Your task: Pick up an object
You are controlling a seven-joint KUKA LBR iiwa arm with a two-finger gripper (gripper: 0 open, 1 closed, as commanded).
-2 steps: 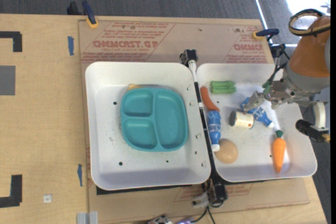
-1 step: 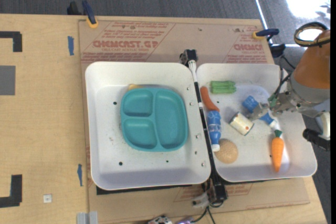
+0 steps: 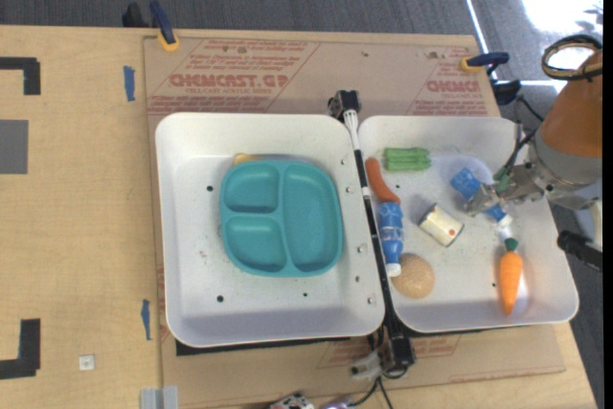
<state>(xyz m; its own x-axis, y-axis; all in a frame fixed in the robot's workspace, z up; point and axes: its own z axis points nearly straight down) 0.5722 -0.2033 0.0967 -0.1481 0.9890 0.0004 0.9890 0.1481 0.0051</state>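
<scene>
The right bin (image 3: 536, 306) holds several small toys. A green piece (image 3: 406, 158) lies at the back. An orange-red sausage (image 3: 381, 181) and a blue bottle (image 3: 390, 232) lie along the left wall. A tan round bun (image 3: 415, 275) sits near the front. A white block (image 3: 442, 225) lies in the middle, and an orange carrot (image 3: 509, 279) at the front right. A blue object (image 3: 465, 182) sits at the back right. My gripper (image 3: 492, 194) is low in the bin, right beside this blue object and just above a small blue-white piece (image 3: 502, 226).
The left bin (image 3: 182, 235) holds a teal divided plate (image 3: 282, 216) with something yellow peeking out behind it. A black clip (image 3: 343, 102) sits at the back of the ridge between the bins. The grey and orange arm (image 3: 575, 134) hangs over the right bin's right wall.
</scene>
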